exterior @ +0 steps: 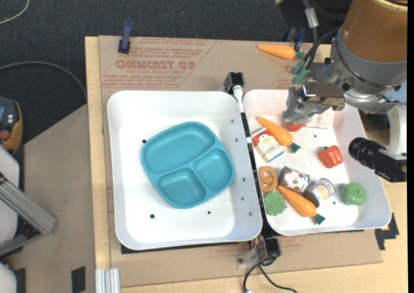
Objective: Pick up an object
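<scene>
My gripper (295, 117) hangs low over the back of the right bin (372, 217). It is just above a small red item (295, 127) and the thick end of an orange carrot (275, 130). A white packet (321, 119) lies right beside it. Nothing shows as held. Further forward in the same bin lie a small carton (268, 148), a red pepper (330, 156), a pretzel (267, 178), two cans (294, 180) (321, 189), a second carrot (299, 201), a green bumpy fruit (275, 204) and a green apple (354, 193).
The left bin (129, 130) holds a blue divided plate (187, 163). Another carrot (277, 51) lies on the cardboard behind the right bin. A black camera part (375, 154) juts in at the right bin's right side. A black divider (244, 127) separates the bins.
</scene>
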`<state>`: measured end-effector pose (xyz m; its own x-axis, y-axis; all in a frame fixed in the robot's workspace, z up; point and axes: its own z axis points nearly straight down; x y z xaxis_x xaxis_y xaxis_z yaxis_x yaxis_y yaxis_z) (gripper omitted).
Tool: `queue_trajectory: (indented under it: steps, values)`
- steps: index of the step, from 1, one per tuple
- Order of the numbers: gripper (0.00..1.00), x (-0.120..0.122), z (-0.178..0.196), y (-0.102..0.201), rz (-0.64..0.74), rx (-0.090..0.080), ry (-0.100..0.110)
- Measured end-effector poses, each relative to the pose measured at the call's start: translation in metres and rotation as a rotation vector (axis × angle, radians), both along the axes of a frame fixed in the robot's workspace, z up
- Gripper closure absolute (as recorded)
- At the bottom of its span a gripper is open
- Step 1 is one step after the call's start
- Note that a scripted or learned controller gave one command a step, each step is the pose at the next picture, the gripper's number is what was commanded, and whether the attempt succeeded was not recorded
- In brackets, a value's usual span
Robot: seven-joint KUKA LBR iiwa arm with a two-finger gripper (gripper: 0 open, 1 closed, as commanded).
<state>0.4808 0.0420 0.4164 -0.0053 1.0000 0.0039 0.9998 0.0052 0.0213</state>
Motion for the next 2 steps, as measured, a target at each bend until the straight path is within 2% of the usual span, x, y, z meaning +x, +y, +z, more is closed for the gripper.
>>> queue_trajectory:
  steps: [1, 2]
  values:
    - [1.0, -0.002, -0.022, 0.001, -0.004, -0.004, 0.025]
    - [1.0, 0.028, 0.055, 0.051, 0.001, -0.001, 0.009]
